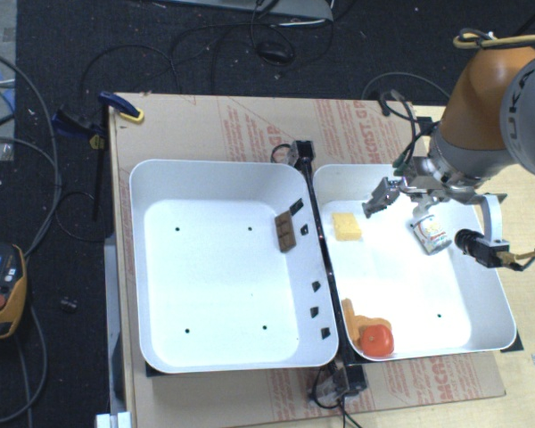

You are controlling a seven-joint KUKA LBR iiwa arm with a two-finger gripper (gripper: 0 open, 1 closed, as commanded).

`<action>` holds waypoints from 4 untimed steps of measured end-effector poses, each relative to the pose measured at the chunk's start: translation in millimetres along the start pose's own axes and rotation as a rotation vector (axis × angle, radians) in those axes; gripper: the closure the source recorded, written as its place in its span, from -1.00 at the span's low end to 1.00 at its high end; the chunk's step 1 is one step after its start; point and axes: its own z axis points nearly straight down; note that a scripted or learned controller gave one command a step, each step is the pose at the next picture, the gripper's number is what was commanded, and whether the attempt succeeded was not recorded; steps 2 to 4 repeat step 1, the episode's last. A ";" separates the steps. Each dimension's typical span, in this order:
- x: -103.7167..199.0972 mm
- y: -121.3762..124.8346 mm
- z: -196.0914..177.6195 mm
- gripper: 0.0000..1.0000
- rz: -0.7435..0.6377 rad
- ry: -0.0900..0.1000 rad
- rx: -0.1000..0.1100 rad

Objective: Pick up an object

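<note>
A tomato (376, 339) with an orange piece (355, 315) touching it lies in the right bin's (464, 333) near left corner. Farther back sit a yellow block (347, 226) near the left wall and a small can (430, 234) toward the far right. The left bin (214, 275) holds a brown bar (285, 233) by its right wall. The gripper (401, 188) hovers over the right bin's far edge, between block and can; I cannot tell how it is set. The arm (490, 105) reaches in from the counter's (205, 123) far right corner.
</note>
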 end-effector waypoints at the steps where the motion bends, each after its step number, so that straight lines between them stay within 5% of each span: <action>1: 0.1 0.2 -10.3 1.00 0.000 0.000 -0.001; 4: 0.1 0.2 -10.3 1.00 0.000 0.000 -0.001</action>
